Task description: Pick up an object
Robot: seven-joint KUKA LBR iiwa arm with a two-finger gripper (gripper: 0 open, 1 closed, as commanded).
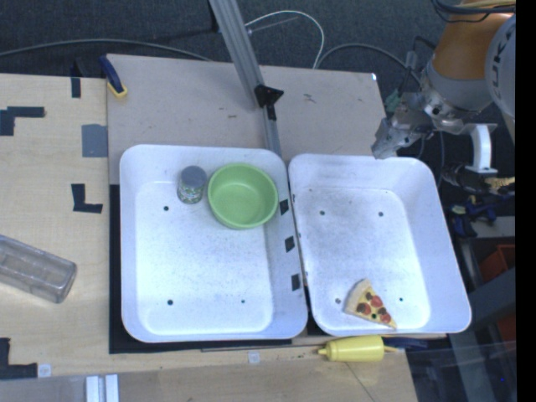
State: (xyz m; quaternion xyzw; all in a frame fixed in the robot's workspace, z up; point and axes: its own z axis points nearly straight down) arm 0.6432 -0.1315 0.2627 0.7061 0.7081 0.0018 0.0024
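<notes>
A pizza-slice toy (pixel 368 303) lies near the front of the right bin (pixel 435 224). In the left bin (pixel 134 249) a green bowl (pixel 242 195) sits at the back, with a small grey-lidded jar (pixel 192 184) just to its left. My gripper (pixel 387 141) hangs above the right bin's back rim, near its far right corner, well away from all three objects. I see nothing held in it.
A yellow mustard bottle (pixel 355 350) lies on the bench in front of the right bin. A clear plastic container (pixel 33 268) rests at the far left. A grey metal pole (pixel 243 48) slants down to the bins' back edge. Cables run behind.
</notes>
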